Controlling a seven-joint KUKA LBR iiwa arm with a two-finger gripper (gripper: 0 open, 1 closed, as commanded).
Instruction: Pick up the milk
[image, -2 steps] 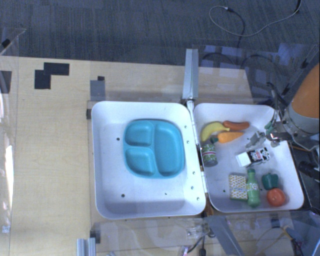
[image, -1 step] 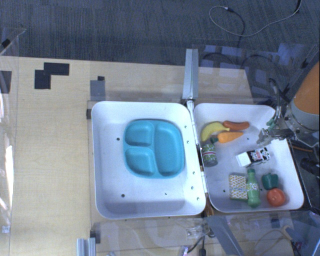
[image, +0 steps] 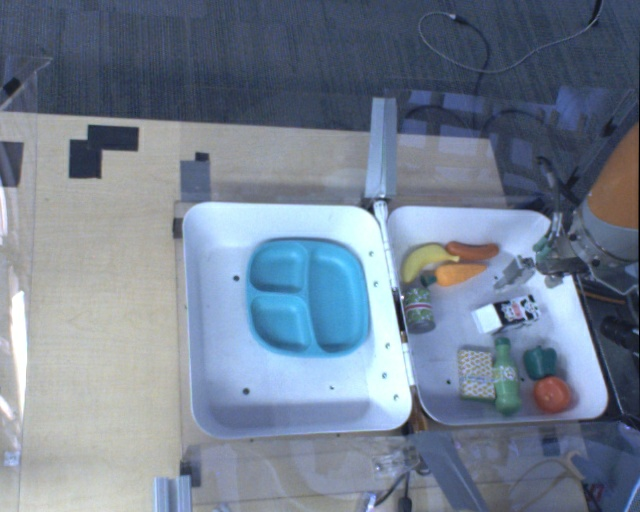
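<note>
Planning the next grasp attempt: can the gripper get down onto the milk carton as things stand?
Probably yes. The milk carton lies in open floor of the right bin, apart from its neighbours, with the gripper just above it.

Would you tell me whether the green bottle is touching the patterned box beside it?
Touching: the camera view shows the green bottle lying against the patterned box's right edge, with no gap visible between them.
</note>
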